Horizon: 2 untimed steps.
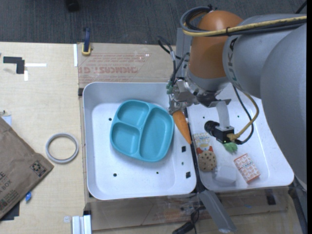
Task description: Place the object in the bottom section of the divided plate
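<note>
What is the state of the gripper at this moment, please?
Gripper: closed on the top end of the orange carrot-shaped toy, which hangs over the divider between the two white bins, beside the blue divided plate.

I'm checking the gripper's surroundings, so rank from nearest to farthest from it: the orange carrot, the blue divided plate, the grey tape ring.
1. Orange carrot: right below the gripper, over the seam between bins.
2. Blue divided plate: in the left bin, just left of it.
3. Grey tape ring: on the bench, far left.

Bright, even overhead light. Soft shadows fall inside the white bins point(97, 145). The orange arm band point(214, 38) shows mild glare. Edges look slightly soft.
</note>
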Each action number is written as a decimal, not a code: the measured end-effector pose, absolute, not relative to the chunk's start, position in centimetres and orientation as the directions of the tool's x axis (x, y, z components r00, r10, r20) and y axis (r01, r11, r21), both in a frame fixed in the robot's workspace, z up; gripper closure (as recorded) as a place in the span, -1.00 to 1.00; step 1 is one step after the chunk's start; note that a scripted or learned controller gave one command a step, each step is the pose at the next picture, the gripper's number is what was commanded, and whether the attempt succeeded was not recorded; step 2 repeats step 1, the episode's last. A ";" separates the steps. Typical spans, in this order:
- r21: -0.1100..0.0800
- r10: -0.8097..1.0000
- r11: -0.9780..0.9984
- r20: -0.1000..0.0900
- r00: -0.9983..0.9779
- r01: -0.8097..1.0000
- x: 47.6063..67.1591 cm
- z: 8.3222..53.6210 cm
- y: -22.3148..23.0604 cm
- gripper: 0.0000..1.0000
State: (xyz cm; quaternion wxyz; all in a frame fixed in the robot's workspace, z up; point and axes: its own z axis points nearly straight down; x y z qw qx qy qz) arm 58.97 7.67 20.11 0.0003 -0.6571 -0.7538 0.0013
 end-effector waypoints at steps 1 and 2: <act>-0.002 0.991 0.136 -0.001 -0.136 0.991 59.0 20.1 7.7 -1.00; -0.002 0.991 0.136 -0.001 -0.136 0.991 59.0 20.1 7.7 -1.00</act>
